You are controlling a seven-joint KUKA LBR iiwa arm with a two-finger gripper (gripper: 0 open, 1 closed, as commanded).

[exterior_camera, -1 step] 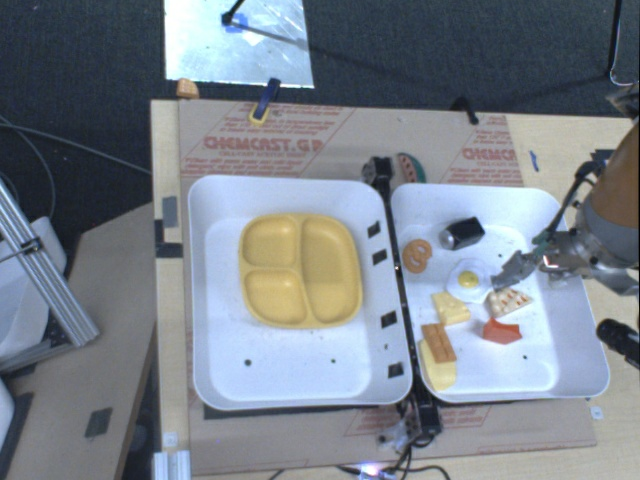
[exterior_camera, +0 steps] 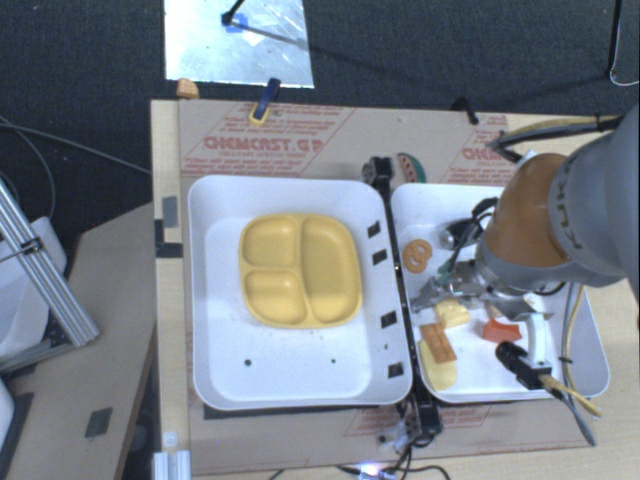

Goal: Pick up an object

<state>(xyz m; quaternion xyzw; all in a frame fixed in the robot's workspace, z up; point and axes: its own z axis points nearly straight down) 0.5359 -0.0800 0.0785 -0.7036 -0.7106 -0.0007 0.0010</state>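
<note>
Right now I see tan bar [exterior_camera: 437,345] in right bin [exterior_camera: 596,368], long axis near-vertical in view. Arm [exterior_camera: 560,218] bent over it, tool [exterior_camera: 452,286] just above; grip state — cannot tell.

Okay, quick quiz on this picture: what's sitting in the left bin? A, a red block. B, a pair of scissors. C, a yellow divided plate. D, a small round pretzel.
C: a yellow divided plate with three compartments lies in the middle of the left bin, while the small food pieces sit in the right bin under the arm.
</note>
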